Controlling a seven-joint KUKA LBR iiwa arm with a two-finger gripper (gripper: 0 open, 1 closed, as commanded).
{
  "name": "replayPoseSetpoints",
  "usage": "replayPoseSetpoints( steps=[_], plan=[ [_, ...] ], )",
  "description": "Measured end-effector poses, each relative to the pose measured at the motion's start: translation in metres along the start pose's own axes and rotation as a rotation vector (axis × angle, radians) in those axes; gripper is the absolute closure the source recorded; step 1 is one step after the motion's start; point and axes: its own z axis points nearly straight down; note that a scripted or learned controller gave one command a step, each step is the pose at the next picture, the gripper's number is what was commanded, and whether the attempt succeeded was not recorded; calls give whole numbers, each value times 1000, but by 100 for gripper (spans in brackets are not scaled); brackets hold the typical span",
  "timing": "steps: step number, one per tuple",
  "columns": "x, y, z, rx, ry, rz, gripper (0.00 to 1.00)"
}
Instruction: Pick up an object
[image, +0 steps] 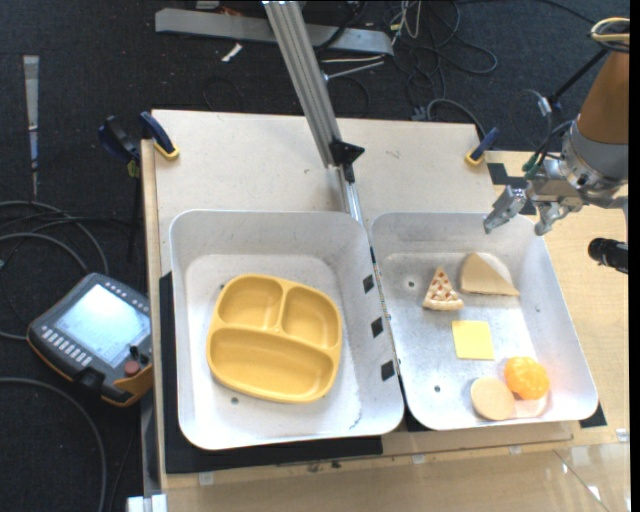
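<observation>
1. the grey two-finger gripper (528, 213) hangs over the far right rim of the right-hand shallow white bin (412, 395), its two grey fingers (503, 212) spread apart and pointing down, with nothing between them. it carries nothing.

2. taking that gripper as the landmark, the nearest pickable thing is the tan rounded wedge of toy bread (486, 274), below it in the view and a little to the left, close by.

3. just left of that wedge, slightly further from the gripper, sits the small triangular toy pizza slice with red dots (441, 289); the two are close together, and i can't tell whether they touch.

4. further down from the gripper lies the flat pale yellow square of toy cheese (473, 339), apart from the pieces above.

5. furthest off in this bin, near its front right corner, are the orange round toy fruit (526, 378) and the beige round disc (491, 399), touching or very nearly so.

6. well to the left of the gripper, in the left-hand white bin (188, 262), is the yellow plastic divided plate (275, 338), much the longest reach.

7. my read: the move turns on the tan wedge lying below-left of the open fingers, its long side running roughly left-right in the view. a short travel inward and a descent looks the likeliest try, and its closeness to the pizza slice could spoil the grip.
</observation>
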Motion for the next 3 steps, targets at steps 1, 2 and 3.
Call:
replayPoseSetpoints(
  steps=[1, 2, 3],
  plan=[
    [0, 0, 0, 1, 0, 0, 0],
    [3, 5, 62, 6, 2, -1, 0],
    [11, 5, 125, 6, 2, 0, 0]
  ],
)
